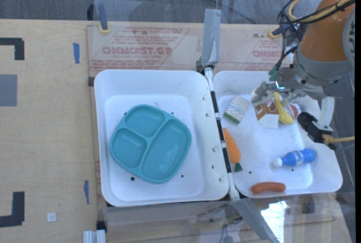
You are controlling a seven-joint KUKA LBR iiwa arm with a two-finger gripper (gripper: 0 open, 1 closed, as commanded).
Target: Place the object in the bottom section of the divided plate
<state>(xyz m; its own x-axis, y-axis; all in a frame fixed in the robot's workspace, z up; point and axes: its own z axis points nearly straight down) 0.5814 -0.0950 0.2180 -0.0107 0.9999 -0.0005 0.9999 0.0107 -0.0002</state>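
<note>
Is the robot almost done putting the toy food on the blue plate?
Not yet. Nothing looks done: the blue plate in the left bin has no food in any section. Right now the gripper is over the right bin, by the banana. Still left: pick something, maybe the carrot or sausage, and put it in the plate's bottom section.

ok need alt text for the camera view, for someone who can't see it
A grey and orange robot arm's gripper hovers over toy food in the right bin: carrot, sausage, blue bottle, banana. In the left bin lies a teal divided plate.
</note>
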